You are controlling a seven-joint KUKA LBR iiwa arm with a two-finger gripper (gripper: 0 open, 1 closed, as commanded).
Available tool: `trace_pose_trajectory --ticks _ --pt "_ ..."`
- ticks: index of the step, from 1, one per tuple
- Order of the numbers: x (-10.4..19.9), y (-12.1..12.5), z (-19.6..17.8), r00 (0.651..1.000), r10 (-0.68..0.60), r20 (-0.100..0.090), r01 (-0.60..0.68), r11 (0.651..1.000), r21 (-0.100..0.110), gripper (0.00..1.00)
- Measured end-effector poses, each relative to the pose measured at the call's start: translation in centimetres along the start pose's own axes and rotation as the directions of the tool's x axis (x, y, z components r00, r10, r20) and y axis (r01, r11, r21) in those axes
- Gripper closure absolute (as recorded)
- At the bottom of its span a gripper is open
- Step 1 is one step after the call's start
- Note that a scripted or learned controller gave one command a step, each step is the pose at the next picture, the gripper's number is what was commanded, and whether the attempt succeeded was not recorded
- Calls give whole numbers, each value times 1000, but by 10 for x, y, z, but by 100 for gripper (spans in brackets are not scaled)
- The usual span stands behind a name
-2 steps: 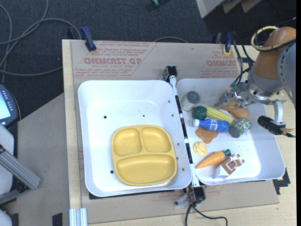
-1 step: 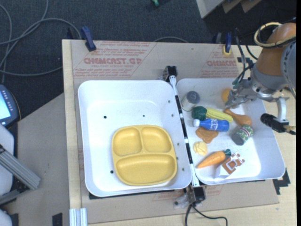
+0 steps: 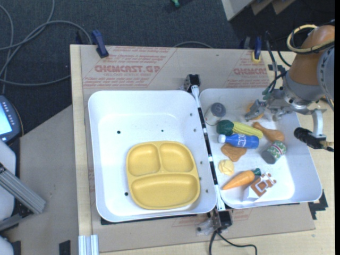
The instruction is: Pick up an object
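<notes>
The yellow plate [image 3: 162,175] lies alone in the left bin [image 3: 106,110]. In the right bin [image 3: 303,187] toys crowd together: carrot [image 3: 239,179], blue bottle [image 3: 242,141], corn [image 3: 240,128]. The hand [image 3: 258,108] hovers at the far edge; whether it is open I cannot tell. It may catch two toys or slip off.

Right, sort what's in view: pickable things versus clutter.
Job: gripper; orange toy carrot; blue plastic bottle; yellow toy corn cob; green striped can.
Lying about: yellow divided plate; blue clamp.
</notes>
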State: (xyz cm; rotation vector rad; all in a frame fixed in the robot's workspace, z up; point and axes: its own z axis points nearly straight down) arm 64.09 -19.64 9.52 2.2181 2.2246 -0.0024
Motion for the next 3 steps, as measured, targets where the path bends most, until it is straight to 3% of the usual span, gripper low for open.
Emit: trace_pose_trajectory --ticks 1,2,3 --pt "17 27 11 1000 0 0 0 1000 -5 0" --pt "16 27 -1 1000 0 3 0 1000 -8 100" --pt "115 29 -97 1000 -8 -3 8 1000 -14 100"
